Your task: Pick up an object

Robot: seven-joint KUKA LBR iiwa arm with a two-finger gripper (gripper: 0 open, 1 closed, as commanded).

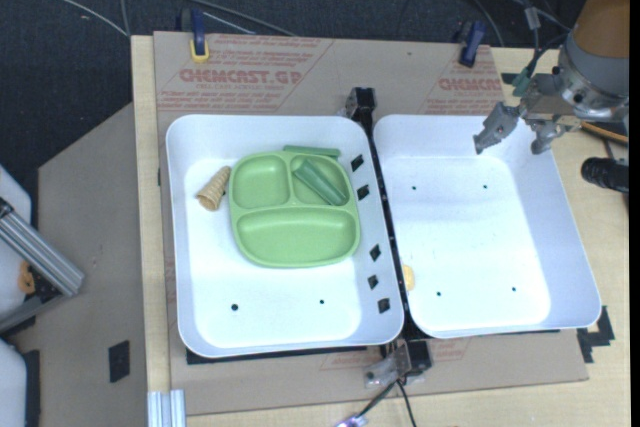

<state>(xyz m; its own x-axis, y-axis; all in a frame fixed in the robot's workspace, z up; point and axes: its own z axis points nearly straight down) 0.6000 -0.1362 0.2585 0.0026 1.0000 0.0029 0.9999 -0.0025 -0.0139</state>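
Two white bins sit side by side on a brown board, with dark carpet behind. The green plate lies in the left bin. The gripper hangs over the right bin, fingers spread apart, holding nothing.

- Two shallow white plastic bins: the left bin and the right bin.
- One light green divided plastic plate.
- One tan waffle ice-cream cone toy.
- Two dark green flat sticks.
- One small yellow piece.
- Two blue clamps on the worktop.
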